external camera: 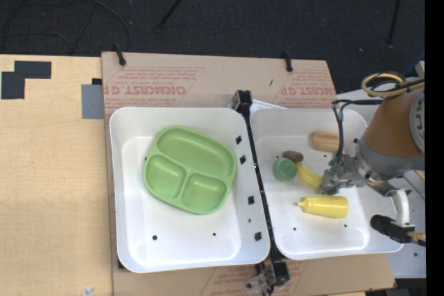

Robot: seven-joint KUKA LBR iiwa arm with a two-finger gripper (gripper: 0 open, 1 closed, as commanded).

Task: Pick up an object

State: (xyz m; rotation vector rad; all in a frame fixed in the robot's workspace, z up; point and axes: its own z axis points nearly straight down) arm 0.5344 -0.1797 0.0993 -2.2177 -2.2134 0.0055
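Observation:
In the right bin (312, 246) lie a yellow squeeze bottle (324, 206), a yellow banana-like piece (309, 176), a green round object (284, 169), a small brown object (293, 157) and a tan wooden cylinder (325, 141). My gripper (334, 181) is low over the bin's right half. It sits just right of the banana-like piece and above the yellow bottle. I cannot tell whether it touches the banana-like piece.
The left bin (139, 246) holds a green divided plate (189, 169). A black divider (253, 177) runs between the two bins. The arm's orange and grey body (394, 135) covers the right bin's right rim. Cardboard backs the bins.

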